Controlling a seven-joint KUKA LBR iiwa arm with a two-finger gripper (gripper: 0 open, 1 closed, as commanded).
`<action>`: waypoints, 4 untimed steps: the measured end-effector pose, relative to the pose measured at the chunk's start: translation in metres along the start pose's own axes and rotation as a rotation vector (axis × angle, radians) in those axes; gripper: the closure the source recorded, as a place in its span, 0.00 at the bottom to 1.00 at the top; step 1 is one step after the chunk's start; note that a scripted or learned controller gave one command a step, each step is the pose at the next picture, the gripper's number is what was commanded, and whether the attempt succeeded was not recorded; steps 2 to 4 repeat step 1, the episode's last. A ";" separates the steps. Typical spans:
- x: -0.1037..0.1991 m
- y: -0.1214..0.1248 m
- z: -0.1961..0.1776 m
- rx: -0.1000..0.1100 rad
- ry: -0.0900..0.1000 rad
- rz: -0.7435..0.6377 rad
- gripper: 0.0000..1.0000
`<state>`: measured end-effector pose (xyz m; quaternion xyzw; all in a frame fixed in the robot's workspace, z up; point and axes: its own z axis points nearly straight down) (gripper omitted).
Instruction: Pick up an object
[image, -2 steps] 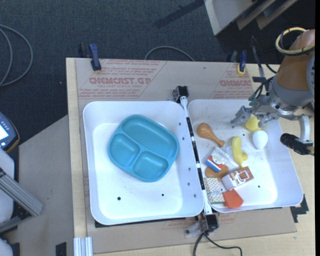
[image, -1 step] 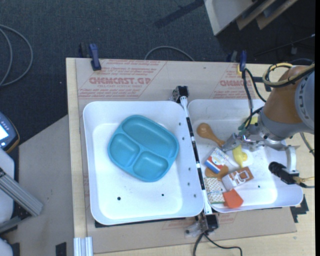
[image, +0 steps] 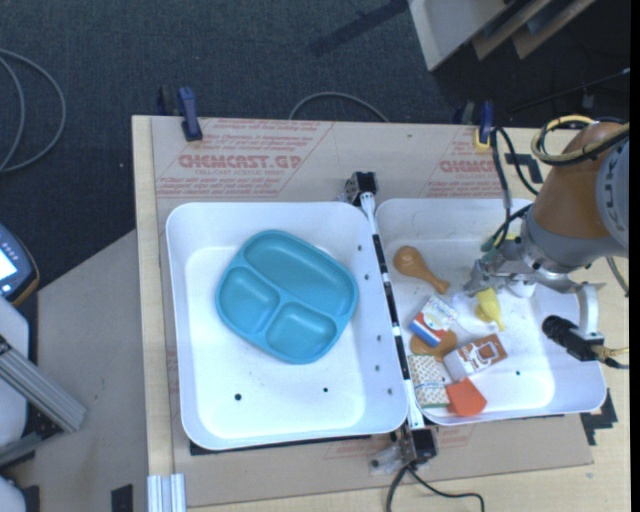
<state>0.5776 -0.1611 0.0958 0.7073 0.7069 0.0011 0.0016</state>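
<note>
The right bin (image: 520, 395) is the landmark here: it holds a loose cluster of small things, and the arm (image: 575, 205) leans in over its far right part from the right edge of the tabletop (image: 150, 300). The hand (image: 497, 275) hangs low inside that bin, just above a small yellow object (image: 489, 307), which looks like the nearest candidate for the pick. Whether the hand is released or clenched cannot be told from this slanted view, since the wrist body hides most of it, and nothing can be seen gripped. The yellow object lies directly below and slightly toward the near side of the hand, touching or nearly touching it, with its long axis running roughly from the far wall of the bin toward the near wall. Further toward the divider between the bins lies a brown pear-shaped toy (image: 415, 265), and nearer the front wall sit a red, white and blue packet (image: 433, 327), a brown carton (image: 483, 354), a patterned packet (image: 427, 380) and an orange block (image: 466, 398). The left bin (image: 200, 380) carries a blue divided plate (image: 287, 296). As a judgement, the coming move turns on a short straight descent onto the yellow object, closing across its narrow width.
</note>
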 end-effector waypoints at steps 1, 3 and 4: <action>0.079 0.019 -0.095 -0.006 0.002 -0.010 1.00; 0.079 0.019 -0.095 -0.006 0.002 -0.010 1.00; 0.079 0.019 -0.095 -0.006 0.002 -0.010 1.00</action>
